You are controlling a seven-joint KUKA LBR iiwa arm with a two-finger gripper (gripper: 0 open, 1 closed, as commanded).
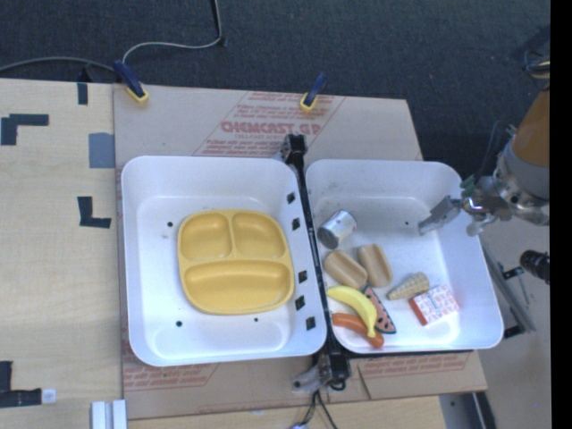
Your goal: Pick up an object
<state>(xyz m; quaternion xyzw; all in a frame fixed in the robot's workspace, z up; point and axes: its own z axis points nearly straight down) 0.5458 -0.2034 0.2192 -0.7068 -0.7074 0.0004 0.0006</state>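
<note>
The right bin (393, 181) holds several small items: a silver can (337, 229) on its side, two tan bread rolls (345, 268) (375, 264), a banana (355, 304), a red sausage (356, 326), a pizza slice (382, 312), a tan wedge (407, 285) and a red and white box (434, 305). My gripper (454, 219) hangs over the right bin's far right side, near its rim. It is open, with nothing between its fingers (435, 215). It stands apart from every item, above and to the right of the rolls.
A yellow divided plate (236, 261) lies in the left bin (143, 239). A black divider with clips (302, 239) runs between the bins. Two yellow clamps (132, 85) (312, 98) hold the cardboard sheet at the back.
</note>
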